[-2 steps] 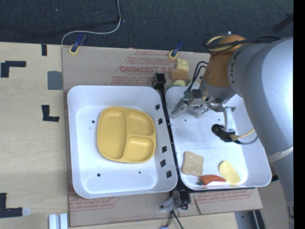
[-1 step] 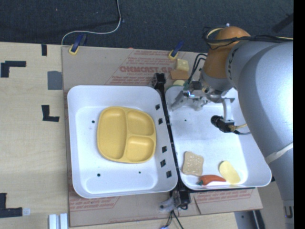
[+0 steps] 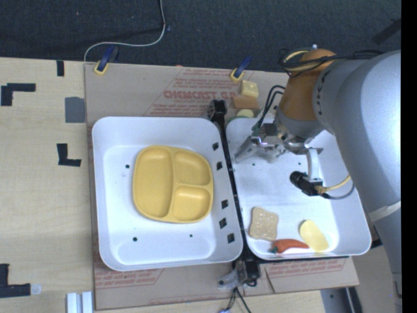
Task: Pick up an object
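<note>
Our gripper (image 3: 251, 147) hangs spread over the right bin's (image 3: 326, 175) far-left corner, holding nothing; the cracker (image 3: 264, 223) lies near the bin's front edge, likely light, brittle, best pinched across its edges

Two shallow white bins sit side by side: the left bin (image 3: 107, 175) and the right bin (image 3: 339, 237); one yellow divided plate (image 3: 172, 182) lies in the left bin, and it has three compartments; the right bin holds three small items: one tan cracker-like square (image 3: 264, 223), one yellow oval piece (image 3: 315, 235), and one orange-red carrot-like piece (image 3: 290, 245); beyond the bins, on the cardboard sheet (image 3: 163, 91), there are two more small items: one tan block (image 3: 247, 95) and one pale round piece (image 3: 245, 114); two clamps hold the cardboard's far edge, one at the left (image 3: 104, 60) and one at the right (image 3: 240, 67); one arm (image 3: 365, 109) reaches in.
</note>
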### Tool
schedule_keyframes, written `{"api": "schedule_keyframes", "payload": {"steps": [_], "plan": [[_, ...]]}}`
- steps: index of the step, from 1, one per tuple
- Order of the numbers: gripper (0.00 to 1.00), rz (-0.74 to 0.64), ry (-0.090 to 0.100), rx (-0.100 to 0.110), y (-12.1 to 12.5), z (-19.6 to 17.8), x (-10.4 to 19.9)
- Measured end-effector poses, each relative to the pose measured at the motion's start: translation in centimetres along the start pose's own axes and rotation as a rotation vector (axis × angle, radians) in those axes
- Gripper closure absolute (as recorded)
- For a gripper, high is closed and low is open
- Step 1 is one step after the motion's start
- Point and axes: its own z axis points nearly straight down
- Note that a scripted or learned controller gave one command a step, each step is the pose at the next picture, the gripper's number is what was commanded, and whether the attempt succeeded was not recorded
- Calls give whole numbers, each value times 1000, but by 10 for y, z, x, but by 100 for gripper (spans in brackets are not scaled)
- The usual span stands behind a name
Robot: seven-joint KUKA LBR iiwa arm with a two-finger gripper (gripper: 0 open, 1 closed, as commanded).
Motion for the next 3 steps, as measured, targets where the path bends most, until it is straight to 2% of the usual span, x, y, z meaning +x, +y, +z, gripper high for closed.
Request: {"api": "schedule_keyframes", "payload": {"steps": [1,2,3], "plan": [[0,-2,1,-1,20,1,3],[0,-1,0,-1,14,0,2],[0,-2,1,1,23,1,3]]}}
